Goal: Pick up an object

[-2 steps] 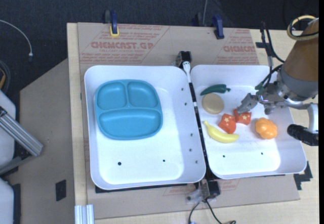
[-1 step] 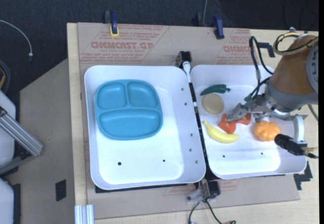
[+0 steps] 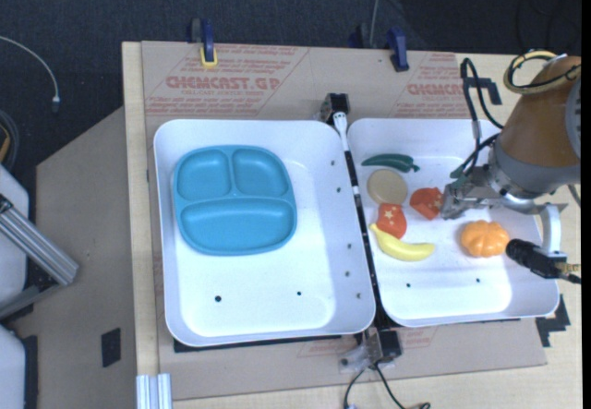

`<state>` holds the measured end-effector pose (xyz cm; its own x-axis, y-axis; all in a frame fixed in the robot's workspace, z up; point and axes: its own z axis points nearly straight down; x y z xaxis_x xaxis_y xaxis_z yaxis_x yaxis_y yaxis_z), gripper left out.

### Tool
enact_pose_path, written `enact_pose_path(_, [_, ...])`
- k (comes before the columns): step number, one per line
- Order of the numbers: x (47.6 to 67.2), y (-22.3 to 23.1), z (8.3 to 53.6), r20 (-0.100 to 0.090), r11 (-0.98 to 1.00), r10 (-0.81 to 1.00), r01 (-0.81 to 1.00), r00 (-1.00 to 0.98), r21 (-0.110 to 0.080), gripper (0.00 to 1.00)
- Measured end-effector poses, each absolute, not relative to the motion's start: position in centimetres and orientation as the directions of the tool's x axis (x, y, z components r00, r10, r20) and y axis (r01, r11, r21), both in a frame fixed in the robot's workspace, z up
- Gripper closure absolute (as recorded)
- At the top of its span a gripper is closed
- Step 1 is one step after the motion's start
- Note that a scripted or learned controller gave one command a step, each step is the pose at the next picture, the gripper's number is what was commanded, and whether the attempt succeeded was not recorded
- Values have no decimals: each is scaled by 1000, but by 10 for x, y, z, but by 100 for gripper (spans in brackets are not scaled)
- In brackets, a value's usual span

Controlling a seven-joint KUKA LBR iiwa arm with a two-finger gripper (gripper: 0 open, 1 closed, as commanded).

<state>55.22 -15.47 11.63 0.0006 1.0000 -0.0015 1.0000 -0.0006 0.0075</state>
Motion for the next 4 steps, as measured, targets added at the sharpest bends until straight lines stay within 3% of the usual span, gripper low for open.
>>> enact_pose_path(2, [555, -160, 226, -3, 1, 1000, 1000, -1, 7, 100])
enact_pose_path(4, [565, -44, 238, 3, 8, 1000, 1000, -8, 0, 100])
